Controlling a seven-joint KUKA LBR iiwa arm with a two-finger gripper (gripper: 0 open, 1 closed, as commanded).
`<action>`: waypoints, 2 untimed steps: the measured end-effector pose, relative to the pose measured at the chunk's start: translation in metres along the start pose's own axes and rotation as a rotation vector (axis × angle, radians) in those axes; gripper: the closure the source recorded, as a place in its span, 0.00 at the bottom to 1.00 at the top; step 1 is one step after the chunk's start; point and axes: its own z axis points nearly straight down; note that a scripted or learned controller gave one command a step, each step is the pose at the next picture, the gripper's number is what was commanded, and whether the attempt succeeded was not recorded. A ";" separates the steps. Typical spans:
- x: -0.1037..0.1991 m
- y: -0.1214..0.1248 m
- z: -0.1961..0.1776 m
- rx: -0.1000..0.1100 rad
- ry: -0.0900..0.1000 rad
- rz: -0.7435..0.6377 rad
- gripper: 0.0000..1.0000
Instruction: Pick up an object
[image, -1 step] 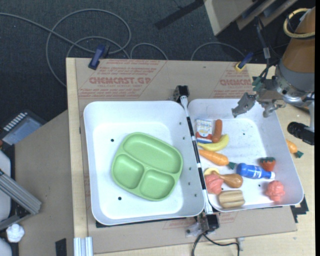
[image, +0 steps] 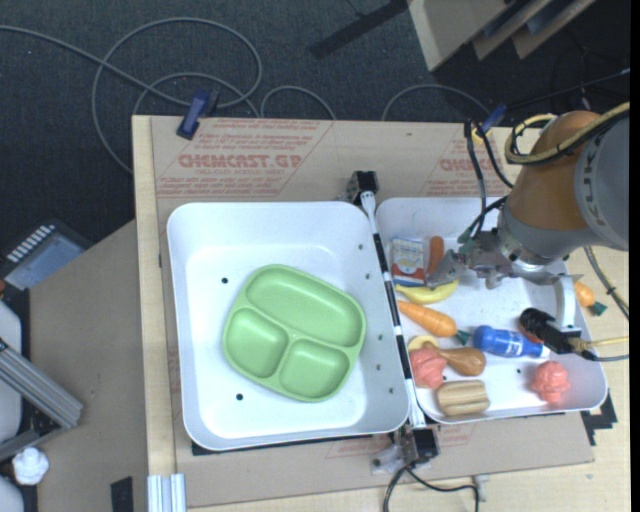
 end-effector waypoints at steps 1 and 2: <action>-0.006 -0.069 0.023 0.005 0.001 0.000 0.00; -0.002 0.009 0.018 0.002 0.000 -0.002 0.00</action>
